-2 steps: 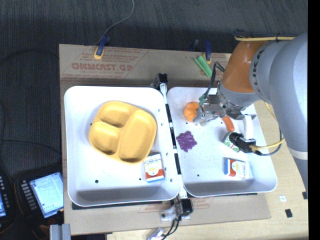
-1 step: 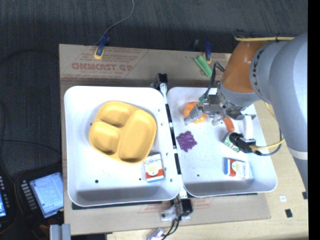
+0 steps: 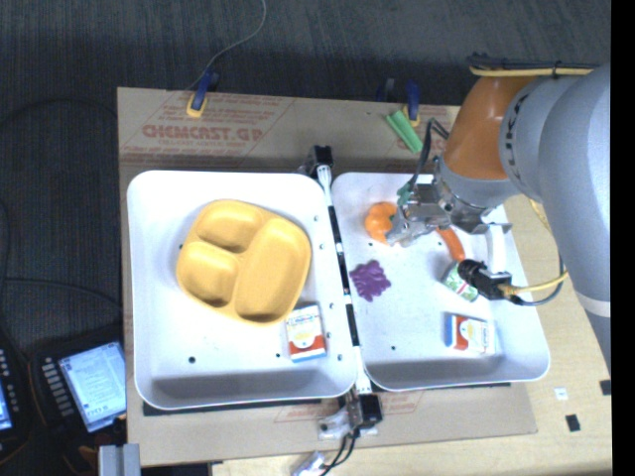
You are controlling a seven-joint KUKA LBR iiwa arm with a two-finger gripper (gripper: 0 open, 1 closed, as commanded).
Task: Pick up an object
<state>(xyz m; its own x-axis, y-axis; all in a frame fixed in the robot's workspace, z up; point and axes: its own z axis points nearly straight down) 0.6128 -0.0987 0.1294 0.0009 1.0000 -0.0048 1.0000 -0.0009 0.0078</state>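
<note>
My gripper [image 3: 405, 228] hangs low over the right bin [image 3: 427, 360], in its upper middle, right beside an orange ball [image 3: 378, 220] that touches or sits just left of the fingers. A purple grape bunch [image 3: 370, 279] lies below the ball. An orange carrot-like piece [image 3: 452, 243] pokes out under the wrist. A small green and white can [image 3: 462, 280] and a small carton [image 3: 468, 332] lie toward the bin's right side. The left bin [image 3: 159, 365] holds a big yellow bread-like lump [image 3: 243, 258] and another small carton [image 3: 306, 333].
The bins sit on a cardboard sheet [image 3: 198, 127] held by blue clamps [image 3: 203, 92]. A green object [image 3: 405, 129] lies behind the right bin. A yellow cable [image 3: 541, 288] loops off the wrist at the right. A tablet [image 3: 89, 380] stands at the lower left.
</note>
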